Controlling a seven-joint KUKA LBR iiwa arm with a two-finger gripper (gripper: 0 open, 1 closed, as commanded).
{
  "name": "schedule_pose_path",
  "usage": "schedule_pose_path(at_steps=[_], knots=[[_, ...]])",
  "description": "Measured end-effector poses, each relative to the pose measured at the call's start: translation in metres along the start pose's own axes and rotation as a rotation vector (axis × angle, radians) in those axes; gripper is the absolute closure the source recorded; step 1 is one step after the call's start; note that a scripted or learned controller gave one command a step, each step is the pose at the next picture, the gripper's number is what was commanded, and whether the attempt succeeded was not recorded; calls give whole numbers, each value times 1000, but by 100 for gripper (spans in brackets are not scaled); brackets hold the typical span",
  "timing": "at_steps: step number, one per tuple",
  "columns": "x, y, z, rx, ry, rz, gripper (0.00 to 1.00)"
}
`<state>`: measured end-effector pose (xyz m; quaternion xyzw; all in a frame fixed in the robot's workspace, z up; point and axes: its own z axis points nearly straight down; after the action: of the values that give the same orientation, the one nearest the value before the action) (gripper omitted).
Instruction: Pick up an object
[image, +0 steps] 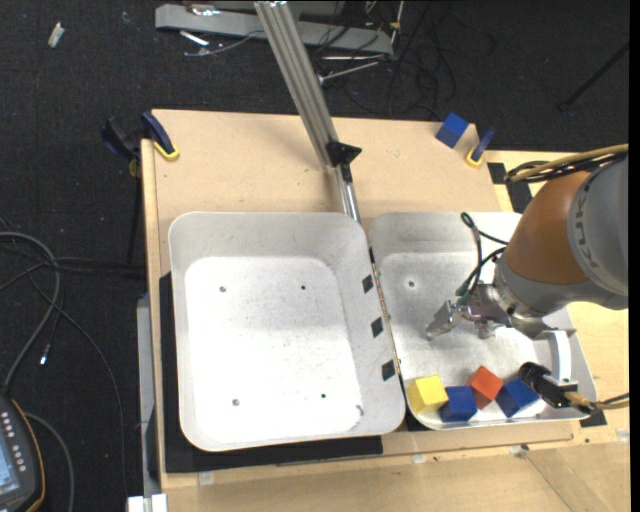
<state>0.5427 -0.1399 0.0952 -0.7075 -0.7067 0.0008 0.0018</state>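
Your grey KUKA arm (575, 235) with its orange band reaches in over the right-hand shallow white plastic bin (400, 235), its two-finger gripper (443, 322) hanging above the bare middle of that bin's floor with nothing seen between the fingers. Whether those fingers are spread or closed you cannot tell from this slanted overhead angle; the metal tips blur into one pale shape. The pickable things sit huddled along the bin's near edge, likely because the sloped wall gathers whatever slides there: a small yellow cube (429, 391) nearest the near-left corner, a small blue block (459, 402) touching it on the right, a small orange-red block (486, 383) just beyond that, and a second blue block (517, 396) toward the near-right corner. All four lie apart from the gripper, between it and the near rim. The left-hand shallow white plastic bin (200, 260) lies alongside, the two bins meeting at their shared edge where black clips (377, 325) hold them. A lone blue cube (453, 128) rests on the wooden bench (240, 160) near its far-right corner, outside both bins. Judging from this, the pick is not yet made; the crowding against the wall may leave little room for a finger beside any block.
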Motion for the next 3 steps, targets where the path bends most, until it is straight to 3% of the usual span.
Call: schedule_pose_path(at_steps=[3], knots=[[-1,2,0,-4,-1,0,0]])
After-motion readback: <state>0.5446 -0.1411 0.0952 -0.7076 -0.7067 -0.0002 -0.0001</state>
